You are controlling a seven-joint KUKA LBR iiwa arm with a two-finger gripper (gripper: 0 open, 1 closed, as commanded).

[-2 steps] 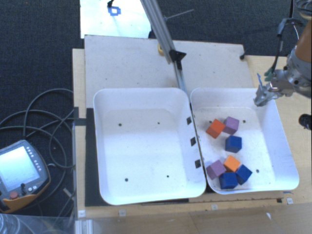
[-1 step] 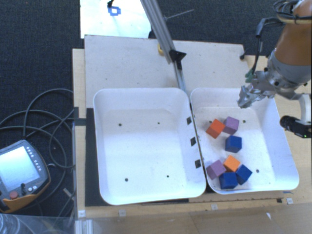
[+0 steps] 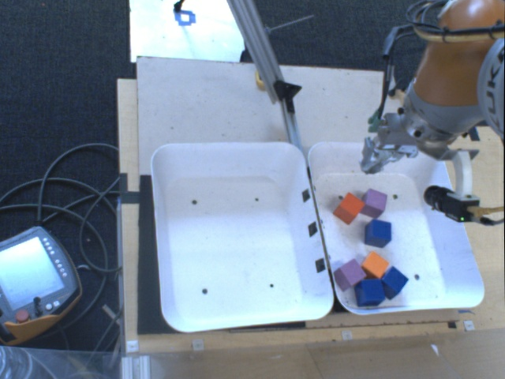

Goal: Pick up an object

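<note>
The right bin [image 3: 442, 235] holds several small cubes. An orange cube [image 3: 348, 208] and a purple cube [image 3: 374, 202] sit side by side near its back left. A blue cube [image 3: 378, 232] lies just in front of them. Near the front edge a purple cube [image 3: 349, 274], an orange cube [image 3: 375, 264] and two blue cubes [image 3: 369, 292] are clustered. My gripper [image 3: 373, 162] hangs above the bin's back left part, just behind the purple and orange cubes, with nothing visible in it.
The left bin [image 3: 237, 235] stands beside the right one. A slanted metal pole [image 3: 256, 34] crosses above the bench's back. Cables and a teach pendant [image 3: 31, 279] lie on the floor at the left.
</note>
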